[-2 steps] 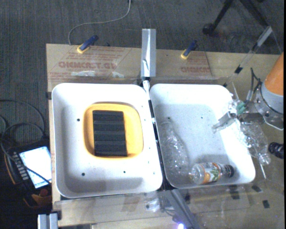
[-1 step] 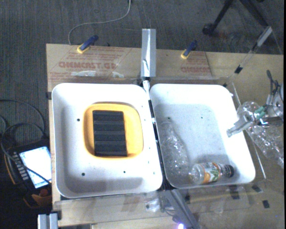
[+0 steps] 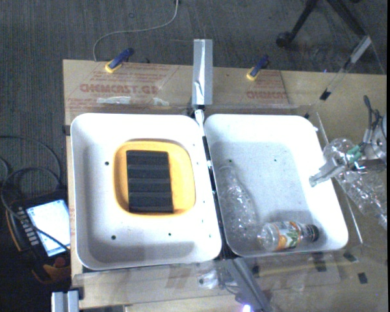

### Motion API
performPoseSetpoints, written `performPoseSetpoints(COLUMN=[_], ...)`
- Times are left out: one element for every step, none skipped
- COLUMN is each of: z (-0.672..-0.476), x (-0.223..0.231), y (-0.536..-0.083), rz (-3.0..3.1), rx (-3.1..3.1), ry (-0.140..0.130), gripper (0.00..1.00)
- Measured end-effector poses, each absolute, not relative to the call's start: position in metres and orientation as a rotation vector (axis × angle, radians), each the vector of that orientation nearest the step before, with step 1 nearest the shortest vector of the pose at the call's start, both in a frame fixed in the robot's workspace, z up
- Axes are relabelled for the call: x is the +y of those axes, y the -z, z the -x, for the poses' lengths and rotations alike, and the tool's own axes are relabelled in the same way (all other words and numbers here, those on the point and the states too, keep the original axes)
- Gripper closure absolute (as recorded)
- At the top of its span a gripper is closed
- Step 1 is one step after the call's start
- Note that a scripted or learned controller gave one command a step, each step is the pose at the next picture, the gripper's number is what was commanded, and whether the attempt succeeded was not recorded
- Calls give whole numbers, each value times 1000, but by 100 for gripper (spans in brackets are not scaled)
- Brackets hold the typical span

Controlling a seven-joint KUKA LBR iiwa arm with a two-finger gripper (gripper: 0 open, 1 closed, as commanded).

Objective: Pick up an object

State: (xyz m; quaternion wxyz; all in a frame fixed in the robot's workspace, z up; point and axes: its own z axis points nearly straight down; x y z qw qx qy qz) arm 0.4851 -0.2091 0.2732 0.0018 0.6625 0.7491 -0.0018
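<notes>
Bottles lie in the right bin [image 3: 273, 132]: a clear plastic bottle [image 3: 237, 203] along its left wall and a small bottle with an orange label [image 3: 287, 233] near the front edge. The left bin [image 3: 91, 174] holds a yellow tray [image 3: 185, 181] with a black block [image 3: 149, 181] set in it. At the right bin's far rim hangs something pale and glassy, perhaps the gripper [image 3: 351, 158], too blurred for me to read its grasp. By my reckoning nothing is lifted yet; the whole pick remains.
</notes>
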Motion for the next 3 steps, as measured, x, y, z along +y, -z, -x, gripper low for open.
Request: performPoseSetpoints(z=[-485, -486, -496], x=[-209, -208, -162], y=[-273, -282, -319], rz=[-2079, -2077, -2512], rx=[2351, 2352, 1882], ry=[6, 6, 3], gripper=[0, 100, 100])
